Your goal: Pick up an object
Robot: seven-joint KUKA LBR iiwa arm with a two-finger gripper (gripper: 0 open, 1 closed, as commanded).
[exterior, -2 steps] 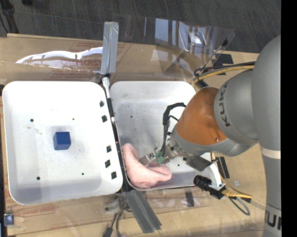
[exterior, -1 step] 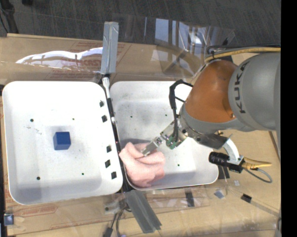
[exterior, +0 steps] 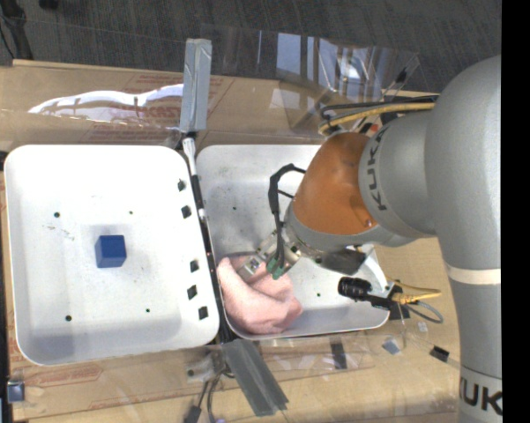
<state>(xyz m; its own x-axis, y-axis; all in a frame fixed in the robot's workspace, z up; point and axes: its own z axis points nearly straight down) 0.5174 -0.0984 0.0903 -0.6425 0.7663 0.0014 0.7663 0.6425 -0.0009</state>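
A two-finger gripper (exterior: pixel 273 263) at the end of a grey arm with an orange band (exterior: pixel 335 192) is down inside the right-hand shallow white bin (exterior: pixel 238 174), its tip meeting the upper edge of a soft, pale pink lump that looks like cloth or plush (exterior: pixel 256 300). The tip is small and partly hidden under the wrist, so whether it is spread or closed, and whether any of the pink material is actually caught in it, cannot be told from this angle. The pink lump lies in the bin's near-left corner, against the wall shared with the left-hand white bin (exterior: pixel 35 236) and close to the front rim. A small blue cube (exterior: pixel 111 250) sits alone, well apart, in the middle of the left bin.

The step appears to be the grasp itself: the tool is at the object, and the lift has not been shown. The next move calls for a firm closure on the soft material, then a straight rise clear of the rim. Room is tight on two sides, with the dividing wall and its black clips (exterior: pixel 194 267) just beside the lump and the front wall near; open floor lies behind and to the right, under the arm's bulk.
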